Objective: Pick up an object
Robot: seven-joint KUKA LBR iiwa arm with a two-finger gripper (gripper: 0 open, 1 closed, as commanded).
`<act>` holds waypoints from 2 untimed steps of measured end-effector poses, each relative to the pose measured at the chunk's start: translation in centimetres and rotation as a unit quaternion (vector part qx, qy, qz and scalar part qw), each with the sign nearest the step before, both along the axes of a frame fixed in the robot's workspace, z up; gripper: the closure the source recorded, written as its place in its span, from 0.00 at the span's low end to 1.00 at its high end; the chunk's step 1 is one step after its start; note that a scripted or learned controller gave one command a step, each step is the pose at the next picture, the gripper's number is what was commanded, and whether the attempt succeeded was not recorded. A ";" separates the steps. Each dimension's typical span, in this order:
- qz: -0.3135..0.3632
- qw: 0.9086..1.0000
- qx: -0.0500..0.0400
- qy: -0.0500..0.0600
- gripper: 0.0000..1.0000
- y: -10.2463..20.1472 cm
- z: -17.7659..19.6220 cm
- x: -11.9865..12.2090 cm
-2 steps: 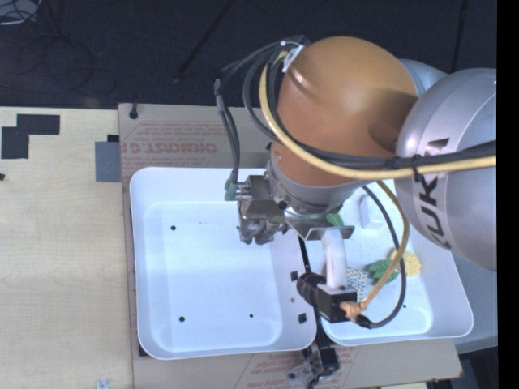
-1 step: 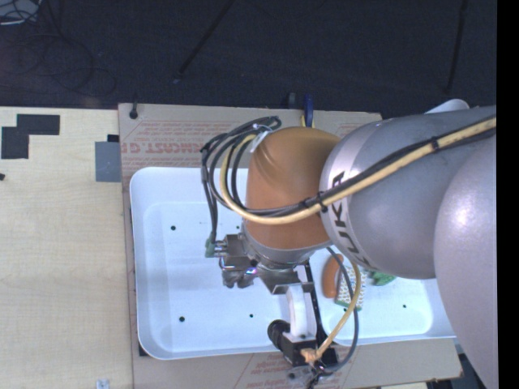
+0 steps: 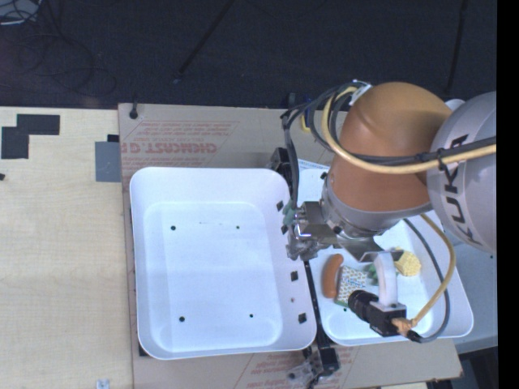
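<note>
1. Candidates all lie in the right bin (image 3: 456,318). There is an orange roll (image 3: 331,275), a patterned piece (image 3: 353,281) touching the roll's right side, and a yellow piece (image 3: 409,263) further right, apart from both.
2. The arm (image 3: 389,156) hangs over the upper left of that bin. Its wrist covers the jaws, so I cannot tell whether they are released or clenched. No object can be seen held.
3. The step in hand looks like lining up over a target, with no lift begun.
4. The roll seems the best choice. It is long and narrow, with bare bin floor on its left side.
5. Set the jaws across the roll's short width and centred along its length, so it does not swing when raised.
6. The patterned piece leaves no gap on the right. That side must wedge between the two, or both may come up, or the roll may squirt out.
7. The bin's left wall is near the roll. Come down vertically so nothing catches the rim or strays toward the left bin (image 3: 154,217).
8. Close fully before rising, then lift straight up and check that something is caught.
</note>
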State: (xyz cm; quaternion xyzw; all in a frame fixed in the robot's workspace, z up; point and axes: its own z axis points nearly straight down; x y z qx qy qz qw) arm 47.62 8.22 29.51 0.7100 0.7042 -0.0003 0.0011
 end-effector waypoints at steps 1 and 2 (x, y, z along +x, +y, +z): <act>-0.002 1.000 -0.001 0.006 1.00 -11.5 -7.5 1.0; 0.000 1.000 0.001 0.004 1.00 -10.9 -6.2 1.1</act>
